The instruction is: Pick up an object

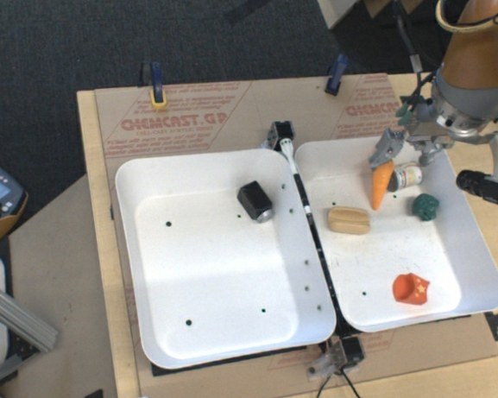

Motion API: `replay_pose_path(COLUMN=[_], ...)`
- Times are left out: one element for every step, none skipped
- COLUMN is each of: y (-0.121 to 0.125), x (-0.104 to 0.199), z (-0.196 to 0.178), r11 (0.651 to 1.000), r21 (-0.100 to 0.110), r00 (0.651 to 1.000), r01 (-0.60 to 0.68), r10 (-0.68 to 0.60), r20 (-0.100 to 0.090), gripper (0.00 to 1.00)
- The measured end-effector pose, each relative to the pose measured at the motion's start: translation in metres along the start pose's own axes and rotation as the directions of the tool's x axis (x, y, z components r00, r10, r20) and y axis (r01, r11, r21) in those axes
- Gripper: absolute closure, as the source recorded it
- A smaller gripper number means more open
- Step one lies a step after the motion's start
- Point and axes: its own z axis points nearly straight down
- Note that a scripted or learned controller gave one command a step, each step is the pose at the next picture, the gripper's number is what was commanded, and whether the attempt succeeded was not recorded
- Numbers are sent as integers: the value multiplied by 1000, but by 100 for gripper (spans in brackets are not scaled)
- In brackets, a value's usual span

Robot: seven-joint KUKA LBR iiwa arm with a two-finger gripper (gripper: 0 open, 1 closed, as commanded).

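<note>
My gripper (407, 156) hovers over the back of the right bin (471, 261), and its fingers (386, 148) stand spread apart, so it is open. An orange carrot-shaped piece (380, 187) lies tilted just under the left finger's tip. A small pale cylinder (409, 176) rests below the gap between the fingers. Nothing is clamped between them. Further into this bin are a tan wooden block (349, 220), a green lump (426, 207) and an orange-red crumpled piece (410, 289). A black block (254, 201) sits in the left bin (151, 272).
The two bins meet at a black divider strip (311, 232). Blue clamps (156, 79) (337, 72) hold the cardboard base at the back. A black fixture (482, 185) juts in at the right bin's far side.
</note>
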Motion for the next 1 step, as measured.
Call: replay_pose_path(y=[10], x=[29], z=[121], r11=[1000], r21=[9], r00=[1000], r01=[3], r10=[-3], r20=[-3], gripper=[0])
